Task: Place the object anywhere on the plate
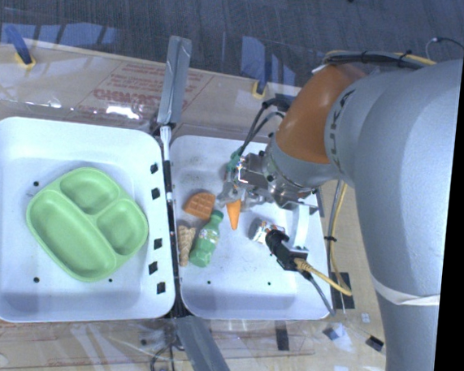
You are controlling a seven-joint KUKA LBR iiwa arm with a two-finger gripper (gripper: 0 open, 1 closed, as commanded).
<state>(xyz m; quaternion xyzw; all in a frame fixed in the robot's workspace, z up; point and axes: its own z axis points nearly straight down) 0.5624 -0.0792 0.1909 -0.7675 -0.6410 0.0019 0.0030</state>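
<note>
A: Where is the hand (235, 196)?

B: Low over the right bin (282, 296), right above the orange carrot (233, 213), whose tip points down. I judge the carrot is the target; whether it is gripped or how the hand is set, I cannot tell.

A: And the plate (86, 222)?

B: The green divided one sits in the left bin (16, 139), well apart.

A: Anything in the way?

B: A green bottle (205, 242) and a waffle-like piece (200, 204) lie just beside the carrot, and the bins' walls stand between.
</note>
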